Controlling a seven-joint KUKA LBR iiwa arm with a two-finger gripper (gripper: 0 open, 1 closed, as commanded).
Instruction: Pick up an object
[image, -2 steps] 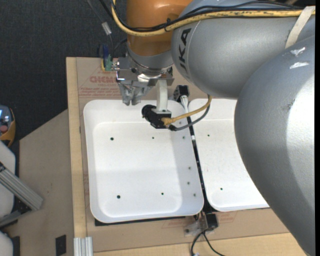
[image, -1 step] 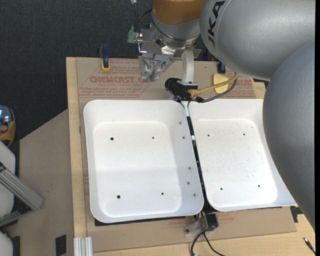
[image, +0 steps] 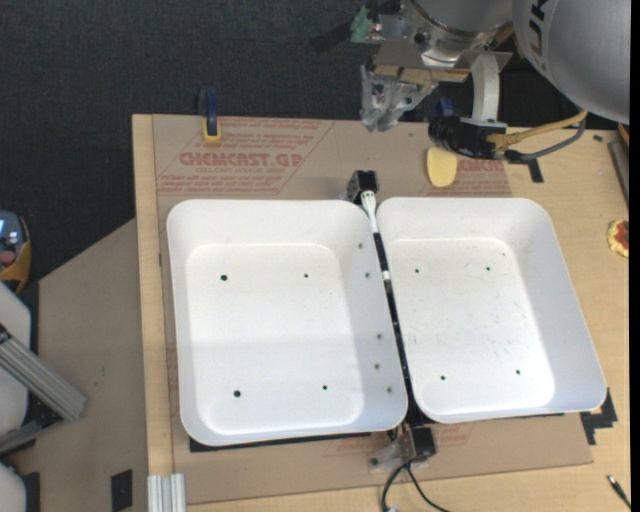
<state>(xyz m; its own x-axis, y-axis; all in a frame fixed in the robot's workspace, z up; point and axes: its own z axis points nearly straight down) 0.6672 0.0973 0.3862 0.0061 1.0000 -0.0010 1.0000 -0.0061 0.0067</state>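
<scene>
My gripper (image: 384, 112) hangs at the top of the view, above the cardboard-covered bench behind the gap between the two bins. It is well above the bench surface, and I see no object in it. A small yellow object (image: 442, 167) lies on the bench just behind the right bin (image: 560, 290), to the right of and below the gripper. The left bin (image: 185, 300) and the right bin show white floors with a few small dark dots.
A blue and yellow clamp (image: 210, 115) holds the bench's back left edge. A black clip (image: 362, 184) sits where the bins meet at the back, and another (image: 415, 442) at the front. Cables (image: 530, 135) trail from the arm at the upper right.
</scene>
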